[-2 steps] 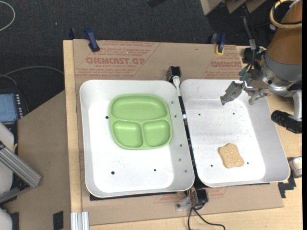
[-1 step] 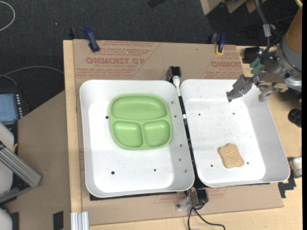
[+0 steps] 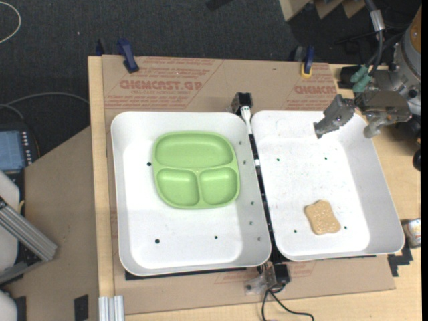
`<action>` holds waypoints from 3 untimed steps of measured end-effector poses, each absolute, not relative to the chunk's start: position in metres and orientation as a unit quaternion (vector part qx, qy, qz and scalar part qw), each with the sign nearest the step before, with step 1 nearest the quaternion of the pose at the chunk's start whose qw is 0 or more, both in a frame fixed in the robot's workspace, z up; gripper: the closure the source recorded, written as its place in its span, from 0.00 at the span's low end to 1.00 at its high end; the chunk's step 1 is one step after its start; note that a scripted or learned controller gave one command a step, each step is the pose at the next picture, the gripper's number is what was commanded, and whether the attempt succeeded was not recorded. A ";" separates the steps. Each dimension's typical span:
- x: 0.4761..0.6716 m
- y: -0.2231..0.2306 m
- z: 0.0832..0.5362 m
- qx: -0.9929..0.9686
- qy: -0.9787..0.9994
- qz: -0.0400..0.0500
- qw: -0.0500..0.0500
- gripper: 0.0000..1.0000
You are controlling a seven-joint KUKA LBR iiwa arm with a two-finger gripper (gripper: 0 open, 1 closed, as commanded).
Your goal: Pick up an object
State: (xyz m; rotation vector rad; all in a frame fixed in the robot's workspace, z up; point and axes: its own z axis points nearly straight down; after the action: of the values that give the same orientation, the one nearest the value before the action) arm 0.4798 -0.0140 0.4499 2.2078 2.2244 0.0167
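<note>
So, two shallow white bins sit side by side on a brown board clamped to the bench. The left bin (image 3: 134,239) holds a light green divided plate (image 3: 196,170), one long compartment on its far side and two smaller ones on its near side, lying flat in the far half of that bin. The right bin (image 3: 374,172) holds a small tan, biscuit-like piece (image 3: 322,218), lying flat toward the near right corner, well apart from the walls.

The arm comes in from the right at the far end of the right bin. Its gripper (image 3: 351,118) hangs over the bin's far right corner with the two grey fingers spread wide apart, one finger (image 3: 332,118) reaching over the bin floor and the other out by the right rim. Nothing sits between them. The tan piece lies well apart from the gripper, toward the near side
</note>
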 end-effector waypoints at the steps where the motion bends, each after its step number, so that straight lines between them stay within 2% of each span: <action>1: 0.480 0.015 0.492 0.706 0.708 0.003 0.002 0.00; 2: 0.480 0.033 0.538 0.706 0.708 0.003 0.002 0.00; 3: 0.479 0.113 0.535 0.704 0.710 0.002 0.001 0.00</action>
State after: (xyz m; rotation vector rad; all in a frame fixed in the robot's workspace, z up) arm 0.4792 0.1133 0.5349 2.2111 2.2300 0.0053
